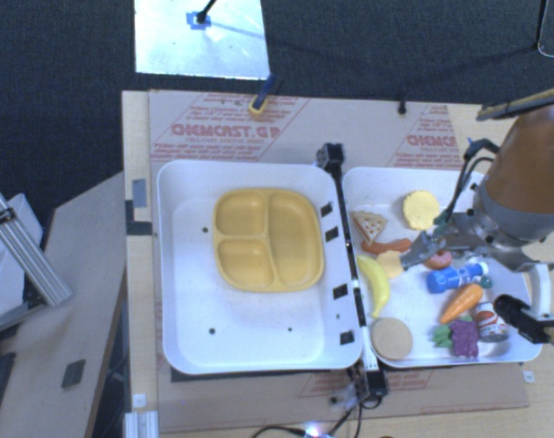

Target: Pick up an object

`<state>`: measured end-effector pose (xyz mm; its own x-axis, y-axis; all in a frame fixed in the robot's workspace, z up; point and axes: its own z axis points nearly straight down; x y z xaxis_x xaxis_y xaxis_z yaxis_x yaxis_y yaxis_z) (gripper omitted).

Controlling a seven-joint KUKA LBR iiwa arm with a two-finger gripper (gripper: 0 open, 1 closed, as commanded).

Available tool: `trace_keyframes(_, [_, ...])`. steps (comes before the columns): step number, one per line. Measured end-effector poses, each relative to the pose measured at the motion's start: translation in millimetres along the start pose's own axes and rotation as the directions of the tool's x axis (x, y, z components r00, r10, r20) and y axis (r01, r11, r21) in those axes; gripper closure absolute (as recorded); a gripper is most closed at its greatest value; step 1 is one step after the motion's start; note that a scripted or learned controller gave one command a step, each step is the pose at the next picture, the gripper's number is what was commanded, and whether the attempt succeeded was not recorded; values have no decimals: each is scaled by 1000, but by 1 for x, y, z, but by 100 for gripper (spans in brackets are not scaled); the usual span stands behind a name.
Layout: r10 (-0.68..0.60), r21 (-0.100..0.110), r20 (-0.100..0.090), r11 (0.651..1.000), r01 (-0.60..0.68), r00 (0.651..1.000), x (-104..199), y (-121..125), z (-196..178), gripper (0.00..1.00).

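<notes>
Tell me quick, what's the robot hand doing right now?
Hand: low in the right bin among the toy food, cannot be told whether it grips anything.

Dark carpet floor, wooden bench

Two bins are set side by side on the surface. A divided tray is placed in the left bin, centre-back. Toy foods are crowded in the right bin: banana at left edge, round cookie in front of it, carrot further right.
</notes>
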<state>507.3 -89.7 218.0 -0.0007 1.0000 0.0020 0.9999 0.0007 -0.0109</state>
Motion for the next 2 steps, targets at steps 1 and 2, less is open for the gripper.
trace_keyframes(1, [-3,-12,1,1000,3,1000,0,3,-6,0])
trace_keyframes(2, [-1,-7,1,1000,1,1000,3,1,37,0])
